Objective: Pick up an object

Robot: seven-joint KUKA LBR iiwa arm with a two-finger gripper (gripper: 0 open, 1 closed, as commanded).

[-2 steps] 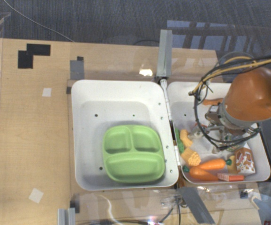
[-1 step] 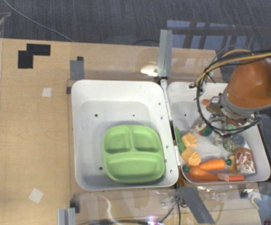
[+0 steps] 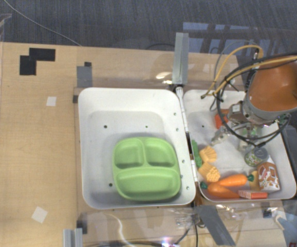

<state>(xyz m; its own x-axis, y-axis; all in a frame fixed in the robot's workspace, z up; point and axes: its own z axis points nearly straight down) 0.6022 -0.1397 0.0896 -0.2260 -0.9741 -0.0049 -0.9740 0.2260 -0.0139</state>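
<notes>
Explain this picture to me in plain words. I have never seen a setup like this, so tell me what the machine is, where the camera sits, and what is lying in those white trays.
One camera looks down at a slant on a wooden bench with two shallow white bins. The left bin holds a green divided plate. The right bin holds toy food: carrots, yellow pieces, a small printed carton. The grey and orange thing coming in from the right is a robot arm with cables. Its gripper, a two-finger claw, hangs over the right bin. The arm's wrist blocks the view, so I cannot tell whether it holds anything.
</notes>
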